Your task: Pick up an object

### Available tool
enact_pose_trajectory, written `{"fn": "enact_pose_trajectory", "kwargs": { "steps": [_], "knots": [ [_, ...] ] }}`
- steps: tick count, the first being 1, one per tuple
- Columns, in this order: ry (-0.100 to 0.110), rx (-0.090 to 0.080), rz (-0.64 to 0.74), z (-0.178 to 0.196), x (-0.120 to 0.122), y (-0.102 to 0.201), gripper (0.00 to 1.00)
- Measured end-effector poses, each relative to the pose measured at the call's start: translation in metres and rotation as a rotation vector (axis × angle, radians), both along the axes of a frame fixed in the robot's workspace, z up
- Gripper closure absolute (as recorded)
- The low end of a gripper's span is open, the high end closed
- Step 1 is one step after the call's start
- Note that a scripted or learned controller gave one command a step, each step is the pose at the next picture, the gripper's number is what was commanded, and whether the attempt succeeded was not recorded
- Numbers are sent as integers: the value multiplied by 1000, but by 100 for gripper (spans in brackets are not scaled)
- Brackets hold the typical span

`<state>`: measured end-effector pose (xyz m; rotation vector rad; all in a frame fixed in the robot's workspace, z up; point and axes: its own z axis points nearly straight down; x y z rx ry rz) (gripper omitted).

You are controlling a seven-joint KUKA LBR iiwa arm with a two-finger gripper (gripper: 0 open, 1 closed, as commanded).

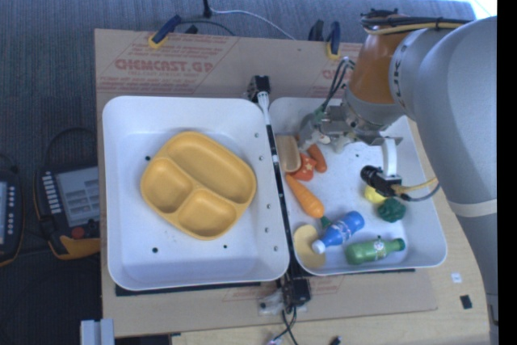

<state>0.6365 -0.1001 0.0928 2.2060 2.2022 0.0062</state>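
Two white bins sit side by side on the tabletop (161, 52). Left bin (129, 246) holds a yellow tray (198, 184). Right bin (424, 246) holds a carrot (305, 196), tomato (304, 168), blue bottle (339, 230) and green bottle (374, 249). Hand (323, 133) is low at the bin's far left, above the tomato; whether it pinches anything, I cannot tell.

On the cardboard sheet (161, 61) just beyond the far rim of the left bin (121, 174) I read red print, roughly "CHEMCAST GP", with a second, partly covered red print beyond the right bin (428, 246) that I cannot make out.
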Motion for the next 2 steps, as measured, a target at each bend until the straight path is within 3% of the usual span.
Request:
{"fn": "enact_pose_trajectory", "kwargs": {
  "steps": [1, 2],
  "knots": [
    [-1, 3, 1, 12, 1, 1, 100],
    [17, 14, 3, 157, -7, 54, 100]
  ]
}}
